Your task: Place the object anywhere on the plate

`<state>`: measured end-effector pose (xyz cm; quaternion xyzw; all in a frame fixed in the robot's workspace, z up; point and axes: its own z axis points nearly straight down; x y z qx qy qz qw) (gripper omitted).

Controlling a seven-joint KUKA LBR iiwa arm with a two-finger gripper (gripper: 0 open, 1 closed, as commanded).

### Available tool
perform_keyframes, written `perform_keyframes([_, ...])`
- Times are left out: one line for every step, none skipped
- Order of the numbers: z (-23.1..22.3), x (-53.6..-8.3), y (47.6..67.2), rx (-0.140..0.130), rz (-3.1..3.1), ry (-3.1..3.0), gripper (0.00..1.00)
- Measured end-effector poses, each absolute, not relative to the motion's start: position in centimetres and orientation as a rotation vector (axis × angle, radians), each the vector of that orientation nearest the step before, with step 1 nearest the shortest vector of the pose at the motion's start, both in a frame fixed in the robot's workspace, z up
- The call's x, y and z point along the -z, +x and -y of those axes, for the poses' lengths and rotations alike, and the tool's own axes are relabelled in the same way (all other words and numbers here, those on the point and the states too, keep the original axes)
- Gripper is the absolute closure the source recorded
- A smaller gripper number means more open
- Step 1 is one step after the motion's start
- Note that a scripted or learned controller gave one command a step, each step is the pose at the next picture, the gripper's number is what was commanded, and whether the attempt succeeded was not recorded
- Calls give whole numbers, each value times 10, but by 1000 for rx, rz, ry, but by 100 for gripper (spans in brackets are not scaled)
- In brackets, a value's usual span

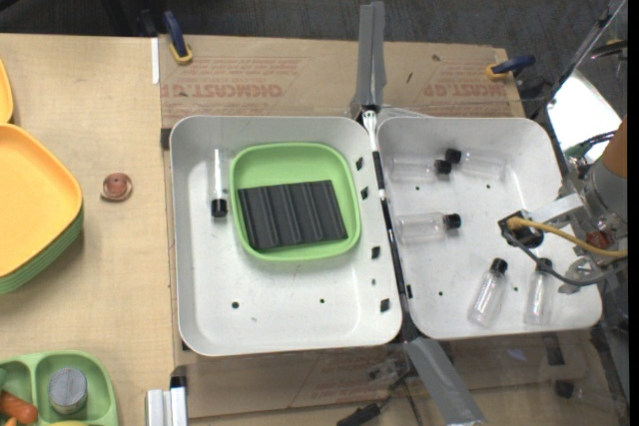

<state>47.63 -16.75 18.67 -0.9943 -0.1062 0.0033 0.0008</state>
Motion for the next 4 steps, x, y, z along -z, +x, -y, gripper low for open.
perform_keyframes([103, -196, 477, -8, 323, -3124, 0])
perform_keyframes([78, -200, 477, -8, 321, -3124, 0])
perform_keyframes([23, -201, 477, -9, 320, -3125, 0])
perform_keyframes([-53, -190, 477, -10, 398, -3116, 0])
